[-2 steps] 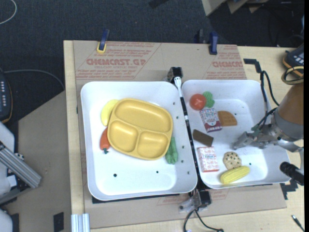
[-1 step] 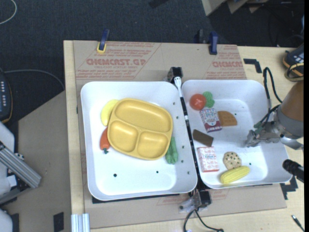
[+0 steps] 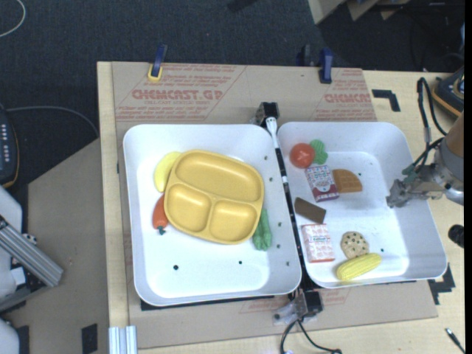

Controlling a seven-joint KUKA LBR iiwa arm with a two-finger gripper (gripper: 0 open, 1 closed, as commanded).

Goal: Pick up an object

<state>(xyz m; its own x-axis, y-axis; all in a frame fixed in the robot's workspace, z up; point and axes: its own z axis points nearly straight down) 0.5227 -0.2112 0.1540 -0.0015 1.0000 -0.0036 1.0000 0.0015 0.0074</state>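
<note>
Nearest the camera, a yellow corn cob (image 3: pixel 359 266) lies at the right bin's (image 3: pixel 413 257) front edge, with a cookie (image 3: pixel 354 243) and a red-and-white packet (image 3: pixel 318 243) just behind. Farther back sit a chocolate bar (image 3: pixel 310 210), a bread piece (image 3: pixel 346 181), a tomato (image 3: pixel 302 155) and another packet (image 3: pixel 321 182). Over that bin's right side hangs the gripper (image 3: pixel 397 196), grasping nothing; whether its claw is spread or closed cannot be told. A yellow divided plate (image 3: pixel 213 196) occupies the left bin (image 3: pixel 147 257).

Yellow tray (image 3: pixel 214 196) hides carrot (image 3: pixel 159 215); arm (image 3: pixel 451 169) cut off
</note>
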